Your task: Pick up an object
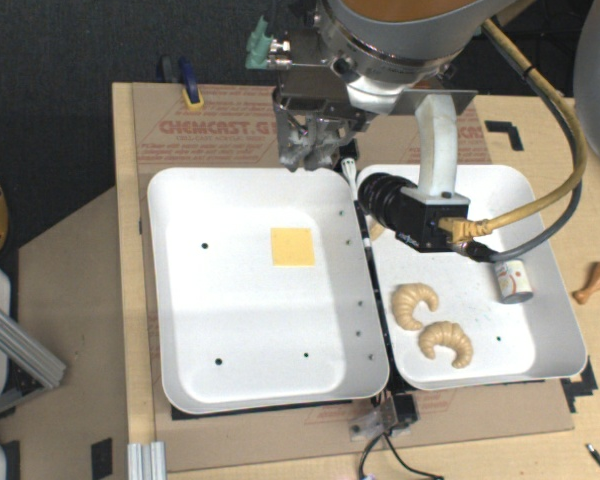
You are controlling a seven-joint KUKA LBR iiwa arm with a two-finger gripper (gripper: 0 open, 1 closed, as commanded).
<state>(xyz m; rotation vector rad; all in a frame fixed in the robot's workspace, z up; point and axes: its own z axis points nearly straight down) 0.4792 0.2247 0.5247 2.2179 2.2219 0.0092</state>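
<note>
Cheese slice (292, 247) lay flat in L bin (180, 298); two croissants (414, 304) in R bin (540, 348). Gripper (315, 153) hung over L bin's far rim; fingers' state couldn't be told.

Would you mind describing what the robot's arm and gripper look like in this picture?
The arm is a rounded grey body with a broad orange band above the wrist. Below it sits a grey metal gripper with a small green connector on its side. A black cylindrical camera unit hangs on a white bracket, and a tan cable loops out from it.
</note>
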